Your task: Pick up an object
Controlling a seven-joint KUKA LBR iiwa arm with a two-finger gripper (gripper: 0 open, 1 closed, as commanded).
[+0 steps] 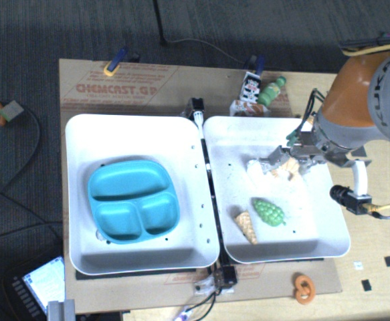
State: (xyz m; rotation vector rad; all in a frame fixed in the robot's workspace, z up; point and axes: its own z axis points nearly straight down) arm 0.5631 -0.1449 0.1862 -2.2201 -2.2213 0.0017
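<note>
An orange pretzel-shaped ring (pixel 304 287) lies on the surface (pixel 375 273) just below the right bin (pixel 328 243), where a green bumpy fruit (pixel 268 212) sits beside a tan cone (pixel 246 225). The pincer (pixel 283 164) hangs low over the upper part of that bin, at a pale white-and-tan object (pixel 272 170); whether it is wide, narrow or gripping cannot be told. A blue divided tray (pixel 133 201) rests in the left bin (pixel 81 139).

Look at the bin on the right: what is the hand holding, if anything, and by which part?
It cannot be told: the hand sits over small pale objects.
</note>
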